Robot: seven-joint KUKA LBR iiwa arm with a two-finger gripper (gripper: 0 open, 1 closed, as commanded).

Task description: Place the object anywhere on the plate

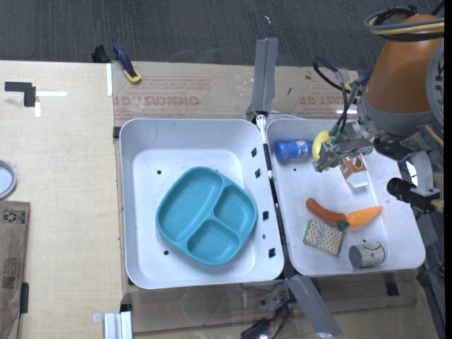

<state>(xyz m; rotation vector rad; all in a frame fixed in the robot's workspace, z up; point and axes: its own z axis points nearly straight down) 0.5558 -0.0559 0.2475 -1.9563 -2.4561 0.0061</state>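
Blue and three-welled, the plate (206, 216) lies in the middle of the left bin (134, 161), turned at a slant, with nothing on it. We take the task to be at its first step: picking something out of the right bin (402, 253), with the carry across not yet begun.

Our gripper (326, 159) hangs over the far left part of the right bin, near the wall between the bins. We cannot tell whether it is wide, narrow or holding anything; the view from above hides that. Just beside it sits a yellow piece (321, 144), and left of that a blue bottle (292, 149) lies on its side near the far left corner. Either could be the object we are after; we judge the yellow piece the likelier, since it is closest to the tool.

Toward the near edge of the same bin lie a sausage (323, 211) and a carrot (364, 216), touching end to end, with a speckled sponge (323, 236) just below them and a small can (366, 254) near the near right corner. A brown and white packet (354, 171) rests close under the arm.

The next move, as we see it, calls for a firm hold on one item, a lift clear of the dividing wall, a short travel left and a release over any of the plate's wells.
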